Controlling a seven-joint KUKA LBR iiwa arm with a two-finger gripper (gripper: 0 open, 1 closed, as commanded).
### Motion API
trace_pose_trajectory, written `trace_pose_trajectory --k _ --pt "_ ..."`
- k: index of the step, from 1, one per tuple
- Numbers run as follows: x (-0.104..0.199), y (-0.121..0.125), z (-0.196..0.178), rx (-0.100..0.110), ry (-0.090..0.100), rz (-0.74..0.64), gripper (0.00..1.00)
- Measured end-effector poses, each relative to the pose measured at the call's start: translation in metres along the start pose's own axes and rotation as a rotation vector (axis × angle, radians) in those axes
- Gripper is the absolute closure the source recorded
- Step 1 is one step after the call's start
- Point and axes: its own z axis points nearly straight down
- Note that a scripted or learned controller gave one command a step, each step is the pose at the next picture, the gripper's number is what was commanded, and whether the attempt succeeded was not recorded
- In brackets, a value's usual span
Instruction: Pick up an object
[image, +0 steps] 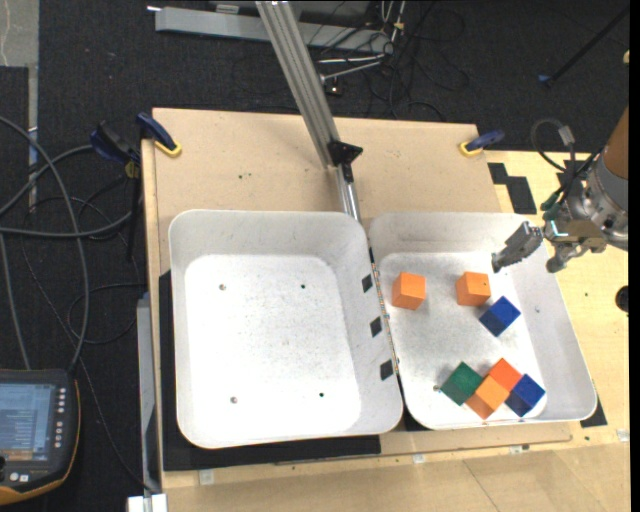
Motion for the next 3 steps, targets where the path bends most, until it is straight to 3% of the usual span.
trace_pose_trajectory --k 1,3 --pt "0.000 0.001 -0.002 -0.004 -0.001 0.001 0.00" --pt "-0.009 -0.001 0.114 0.003 0.000 0.004 0.00"
